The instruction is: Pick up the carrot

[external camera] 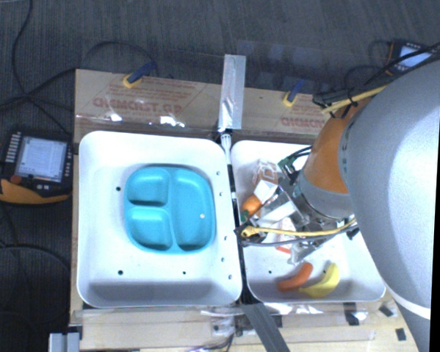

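In right bin (369,286): carrot (295,277) below fingers (258,219), apart.

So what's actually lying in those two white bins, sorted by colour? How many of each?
Blue: 1, the divided plate in the left bin
Orange: 2, a small piece by the right bin's left wall and a longer carrot near its front
Yellow: 1, a banana touching that carrot
White: 1, a crumpled item, too unclear to name
Total: 5

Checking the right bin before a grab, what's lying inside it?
The right bin holds an orange carrot touching a banana near the front, plus another orange piece. The arm covers the middle.
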